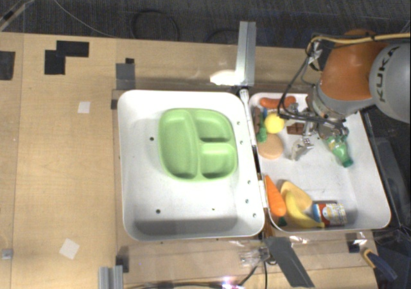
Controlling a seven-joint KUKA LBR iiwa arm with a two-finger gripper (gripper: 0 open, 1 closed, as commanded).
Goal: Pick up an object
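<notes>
Grey two-finger gripper low over the right shallow white bin, jaws slightly apart, nothing between them — small yellow ball and pale tan round piece just to its left, green bottle just to its right. Near the front wall: orange carrot, yellow banana, small labelled can. In the left white bin — a green compartment tray.

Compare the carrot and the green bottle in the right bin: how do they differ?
The carrot is orange and tapered; the green bottle is translucent green with a narrower neck. The carrot lies near the bin's front left, against the banana; the green bottle lies further back on the right, beside the gripper. Both lie on their sides in the right bin.
</notes>
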